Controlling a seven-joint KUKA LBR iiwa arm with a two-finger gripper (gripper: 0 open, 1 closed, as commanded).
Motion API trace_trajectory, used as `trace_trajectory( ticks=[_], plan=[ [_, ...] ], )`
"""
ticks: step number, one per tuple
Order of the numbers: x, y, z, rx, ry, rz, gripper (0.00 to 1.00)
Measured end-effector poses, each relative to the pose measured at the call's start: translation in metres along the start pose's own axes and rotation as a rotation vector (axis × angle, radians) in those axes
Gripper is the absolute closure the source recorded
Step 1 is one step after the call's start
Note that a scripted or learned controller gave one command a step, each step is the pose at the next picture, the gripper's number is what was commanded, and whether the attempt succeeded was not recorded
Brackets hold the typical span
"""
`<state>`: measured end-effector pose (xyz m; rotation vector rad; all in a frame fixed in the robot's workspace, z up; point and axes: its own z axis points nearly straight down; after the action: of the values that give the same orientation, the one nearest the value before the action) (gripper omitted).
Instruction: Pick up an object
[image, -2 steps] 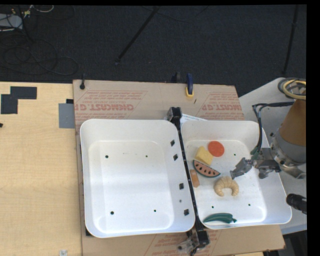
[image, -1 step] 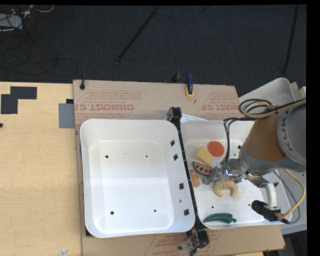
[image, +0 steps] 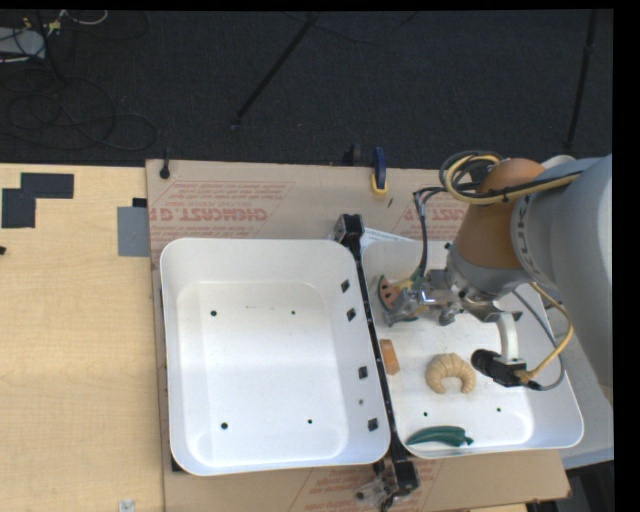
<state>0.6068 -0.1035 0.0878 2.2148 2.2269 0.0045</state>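
Gripper (image: 402, 303) low in the right bin (image: 545, 425), near the far left corner. Cannot tell if spread wide or pressed together: too dark and too small to see. Cannot tell either if pinching anything.

Just beside the gripper, toward the bin's left wall, a small brown thing (image: 385, 291). Maybe touching, maybe not; hard to say. Looks little and light, likely easy to knock away. Best to come straight down and squeeze across the short way.

Farther out, toward the near edge, a curved tan piece (image: 450, 373), shaped like a bread roll. Probably light and a bit soft. Best to grab at the fat middle, not the thin ends.

By the left wall, a tiny orange block (image: 389, 357). Stiff and small by the look, and close to the wall, so tricky to reach.

Right at the near edge, a flat green thing (image: 440, 436). Thin and low, likely slippery to lift.

On the other side of the wall, the left bin (image: 260, 370).
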Motion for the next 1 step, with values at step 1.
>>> trace_trajectory(
  ticks=[1],
  plan=[
    [0.0043,0.0386,0.0001,0.002,-0.001,0.003,0.0]
  ],
)
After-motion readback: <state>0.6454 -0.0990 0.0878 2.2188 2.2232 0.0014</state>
